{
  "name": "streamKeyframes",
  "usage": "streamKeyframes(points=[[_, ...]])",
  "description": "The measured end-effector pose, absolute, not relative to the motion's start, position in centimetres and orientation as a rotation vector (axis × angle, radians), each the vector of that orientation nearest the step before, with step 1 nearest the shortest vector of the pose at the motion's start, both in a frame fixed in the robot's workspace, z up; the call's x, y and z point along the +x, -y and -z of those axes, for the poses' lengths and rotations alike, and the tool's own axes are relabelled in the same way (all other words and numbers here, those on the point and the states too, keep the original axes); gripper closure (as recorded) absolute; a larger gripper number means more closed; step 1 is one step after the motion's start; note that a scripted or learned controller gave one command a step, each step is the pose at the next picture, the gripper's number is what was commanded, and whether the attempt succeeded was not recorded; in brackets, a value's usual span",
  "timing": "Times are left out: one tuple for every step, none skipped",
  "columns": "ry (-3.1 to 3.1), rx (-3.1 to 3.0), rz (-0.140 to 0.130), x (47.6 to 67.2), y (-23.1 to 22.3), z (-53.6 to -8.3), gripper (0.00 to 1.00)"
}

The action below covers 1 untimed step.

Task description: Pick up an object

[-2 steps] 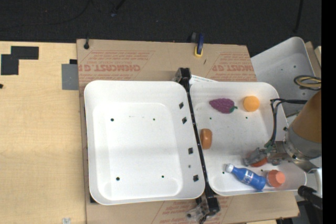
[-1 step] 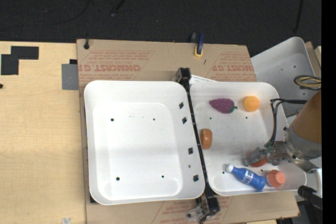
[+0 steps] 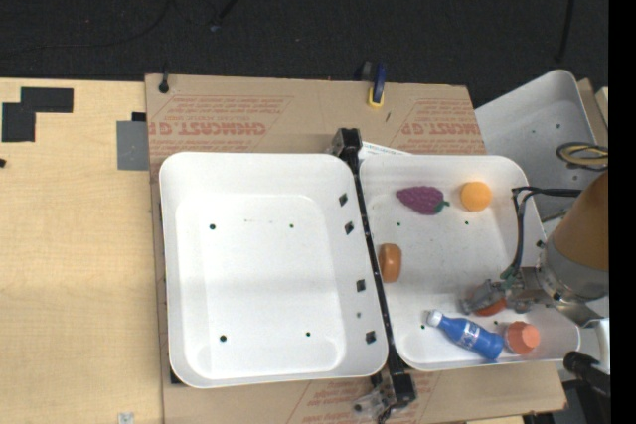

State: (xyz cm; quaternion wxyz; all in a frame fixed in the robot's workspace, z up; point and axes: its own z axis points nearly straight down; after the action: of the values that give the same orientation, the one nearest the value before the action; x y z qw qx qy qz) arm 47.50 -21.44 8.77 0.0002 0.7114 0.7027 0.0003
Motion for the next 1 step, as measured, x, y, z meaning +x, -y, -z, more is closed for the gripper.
streamKeyframes(points=[[-2.207,2.235,-0.001,47.50,21.44,-8.77,0.00]])
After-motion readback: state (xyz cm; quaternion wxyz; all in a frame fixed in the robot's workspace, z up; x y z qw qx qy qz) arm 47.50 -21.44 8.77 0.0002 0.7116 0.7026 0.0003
